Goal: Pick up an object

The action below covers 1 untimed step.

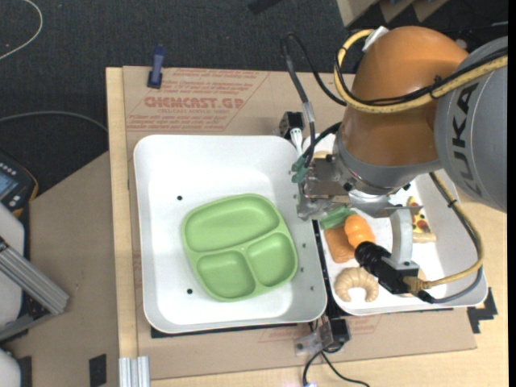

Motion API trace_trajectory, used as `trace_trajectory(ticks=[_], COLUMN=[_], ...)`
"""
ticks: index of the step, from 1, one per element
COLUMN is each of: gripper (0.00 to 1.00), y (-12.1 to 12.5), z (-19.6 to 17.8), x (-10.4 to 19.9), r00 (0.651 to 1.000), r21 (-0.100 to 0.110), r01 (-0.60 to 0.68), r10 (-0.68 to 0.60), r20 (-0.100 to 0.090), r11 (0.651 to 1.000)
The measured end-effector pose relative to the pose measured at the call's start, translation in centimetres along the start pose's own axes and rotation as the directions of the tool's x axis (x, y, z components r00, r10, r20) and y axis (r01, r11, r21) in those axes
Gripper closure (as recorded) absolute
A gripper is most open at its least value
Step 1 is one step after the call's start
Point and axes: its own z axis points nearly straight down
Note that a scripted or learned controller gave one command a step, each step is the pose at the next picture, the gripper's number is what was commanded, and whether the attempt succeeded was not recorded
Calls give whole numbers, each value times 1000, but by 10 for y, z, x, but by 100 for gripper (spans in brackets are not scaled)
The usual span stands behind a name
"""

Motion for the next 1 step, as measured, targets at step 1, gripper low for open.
trace_trajectory(ticks=[1], gripper=[100], y=[0], z=[-10], x=[0], r00=[1000], r21=[-1], r01=[0], r10=[0], r20=[0], r11=[1000])
